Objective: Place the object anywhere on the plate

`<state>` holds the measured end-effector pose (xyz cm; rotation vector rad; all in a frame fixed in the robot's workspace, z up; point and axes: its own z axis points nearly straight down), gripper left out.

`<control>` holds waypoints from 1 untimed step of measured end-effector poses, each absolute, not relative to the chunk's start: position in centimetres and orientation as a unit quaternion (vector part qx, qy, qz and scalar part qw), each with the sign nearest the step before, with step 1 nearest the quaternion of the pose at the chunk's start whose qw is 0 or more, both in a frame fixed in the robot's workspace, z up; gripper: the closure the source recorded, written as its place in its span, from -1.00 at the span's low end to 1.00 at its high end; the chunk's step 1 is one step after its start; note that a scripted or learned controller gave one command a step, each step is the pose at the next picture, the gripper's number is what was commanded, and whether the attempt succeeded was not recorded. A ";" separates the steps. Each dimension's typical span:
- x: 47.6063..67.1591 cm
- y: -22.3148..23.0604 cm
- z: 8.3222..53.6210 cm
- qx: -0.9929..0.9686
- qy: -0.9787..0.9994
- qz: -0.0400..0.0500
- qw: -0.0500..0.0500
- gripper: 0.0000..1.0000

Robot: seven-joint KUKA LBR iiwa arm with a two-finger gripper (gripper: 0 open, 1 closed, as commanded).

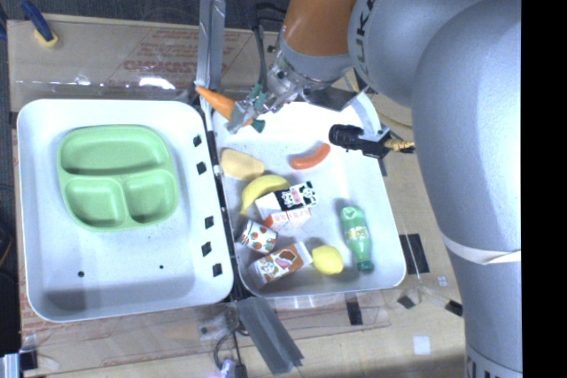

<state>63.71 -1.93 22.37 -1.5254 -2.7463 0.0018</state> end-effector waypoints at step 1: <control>63.5 5.7 19.2 -0.376 -0.927 0.001 0.001 1.00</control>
